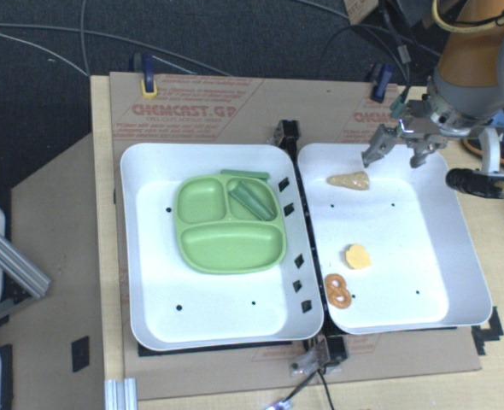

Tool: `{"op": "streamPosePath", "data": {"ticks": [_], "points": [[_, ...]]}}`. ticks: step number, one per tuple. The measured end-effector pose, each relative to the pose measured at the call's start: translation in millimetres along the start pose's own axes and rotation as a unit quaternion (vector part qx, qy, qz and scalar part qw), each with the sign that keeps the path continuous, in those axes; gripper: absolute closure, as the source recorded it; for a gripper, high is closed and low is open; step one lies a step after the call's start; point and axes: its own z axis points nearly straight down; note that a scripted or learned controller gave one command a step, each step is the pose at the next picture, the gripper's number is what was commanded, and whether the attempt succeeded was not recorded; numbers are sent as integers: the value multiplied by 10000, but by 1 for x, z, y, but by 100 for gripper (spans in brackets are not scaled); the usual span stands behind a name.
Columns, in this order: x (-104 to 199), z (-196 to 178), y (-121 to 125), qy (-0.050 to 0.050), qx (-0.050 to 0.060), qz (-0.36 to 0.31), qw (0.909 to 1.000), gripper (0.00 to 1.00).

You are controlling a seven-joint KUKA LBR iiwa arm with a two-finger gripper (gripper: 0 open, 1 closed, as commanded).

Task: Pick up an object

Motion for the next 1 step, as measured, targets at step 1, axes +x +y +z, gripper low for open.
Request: {"op": "streamPosePath", "data": {"ticks": [1], "points": [[0,-8,3,-10,-68,-13,10000,0]]}}
